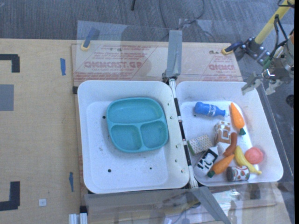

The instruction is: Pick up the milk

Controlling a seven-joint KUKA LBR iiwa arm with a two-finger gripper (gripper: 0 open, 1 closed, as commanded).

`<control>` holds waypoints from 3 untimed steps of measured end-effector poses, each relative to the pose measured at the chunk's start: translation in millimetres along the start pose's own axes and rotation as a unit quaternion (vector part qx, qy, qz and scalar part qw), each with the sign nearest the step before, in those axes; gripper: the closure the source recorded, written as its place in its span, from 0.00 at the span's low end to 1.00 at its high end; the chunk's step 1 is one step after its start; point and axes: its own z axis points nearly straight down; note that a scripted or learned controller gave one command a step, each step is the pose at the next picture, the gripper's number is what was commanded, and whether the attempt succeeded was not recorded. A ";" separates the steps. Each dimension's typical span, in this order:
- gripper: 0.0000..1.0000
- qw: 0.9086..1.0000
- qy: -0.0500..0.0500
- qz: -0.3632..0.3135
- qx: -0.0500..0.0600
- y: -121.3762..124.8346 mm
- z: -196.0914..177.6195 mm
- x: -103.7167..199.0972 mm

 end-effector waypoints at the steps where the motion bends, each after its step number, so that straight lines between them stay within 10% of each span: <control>1: 0.00 0.990 -0.001 0.141 -0.001 49.6 -2.8 15.2; 2: 0.00 0.983 0.000 0.183 0.001 48.7 132.8 63.2; 3: 0.00 0.989 0.000 0.149 0.001 -5.5 150.7 59.5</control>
